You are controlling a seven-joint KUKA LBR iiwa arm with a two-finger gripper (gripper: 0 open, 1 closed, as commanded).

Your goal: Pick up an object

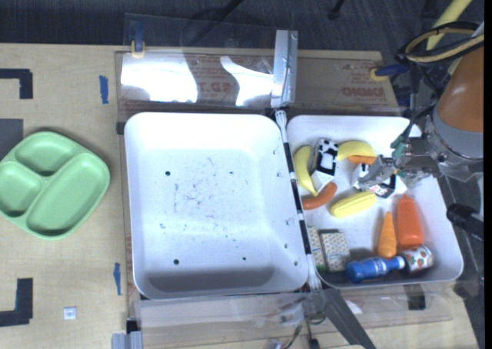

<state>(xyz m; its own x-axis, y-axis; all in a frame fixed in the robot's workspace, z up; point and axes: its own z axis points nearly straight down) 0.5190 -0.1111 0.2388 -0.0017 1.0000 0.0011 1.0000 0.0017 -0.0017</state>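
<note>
The grey arm (pixel 461 121) comes in from the right side of the camera view, its orange band (pixel 467 101) showing as a rounded orange mass near the right edge, with the grey wrist section just below it. From there the wrist reaches leftward and down at a slant, ending in the end effector (pixel 382 174), a cluster of metal and black parts hanging low with its tip pointing to the left. The tip is too cluttered and small in this view to read how it is set.
</note>
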